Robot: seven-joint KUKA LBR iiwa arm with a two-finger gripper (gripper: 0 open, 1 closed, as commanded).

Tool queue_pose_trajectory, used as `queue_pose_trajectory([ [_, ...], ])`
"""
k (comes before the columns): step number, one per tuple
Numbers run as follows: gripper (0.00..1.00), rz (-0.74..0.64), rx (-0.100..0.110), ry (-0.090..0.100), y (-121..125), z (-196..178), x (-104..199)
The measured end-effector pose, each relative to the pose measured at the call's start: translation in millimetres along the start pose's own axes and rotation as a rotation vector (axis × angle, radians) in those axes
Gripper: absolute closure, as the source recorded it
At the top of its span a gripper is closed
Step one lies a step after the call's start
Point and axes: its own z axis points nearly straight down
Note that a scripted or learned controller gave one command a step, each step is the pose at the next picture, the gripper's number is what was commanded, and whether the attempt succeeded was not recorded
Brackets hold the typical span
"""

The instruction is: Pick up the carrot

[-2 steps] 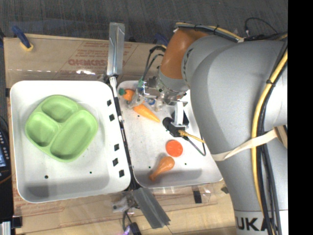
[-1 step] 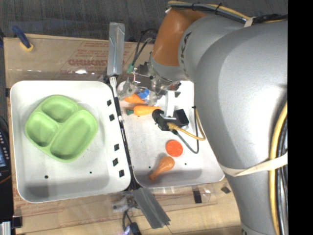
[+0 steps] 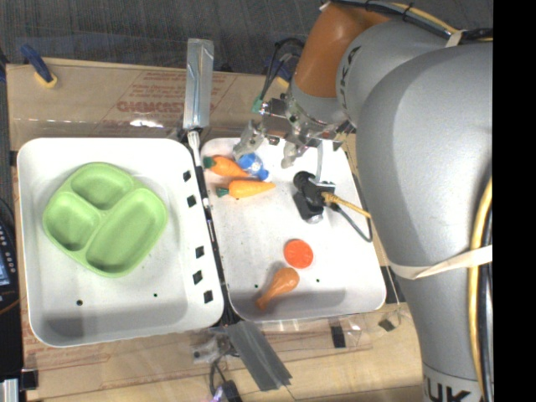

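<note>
Two orange carrots lie in the right bin [image 3: 352,262] near its far left corner: one [image 3: 223,167] against the wall, the other [image 3: 249,188] just in front of it, green tops pointing left. My gripper [image 3: 270,149] hovers over the bin's far end, just right of and above the carrots. It stands open with nothing between its fingers; the left finger [image 3: 249,143] is close over a small blue object [image 3: 255,168] beside the far carrot.
An orange round piece [image 3: 298,253] and a tan drumstick-shaped toy [image 3: 278,285] lie toward the right bin's near side. The left bin [image 3: 50,308] holds a green divided plate [image 3: 105,217]. A divider [image 3: 207,224] separates the bins.
</note>
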Motion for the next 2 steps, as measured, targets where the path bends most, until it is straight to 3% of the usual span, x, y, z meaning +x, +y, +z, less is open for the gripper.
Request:
queue_pose_trajectory([
  [1,0.00,-0.125,0.005,0.001,4,82,-25],
  [2,0.00,0.026,0.004,0.001,-7,100,-24],
])
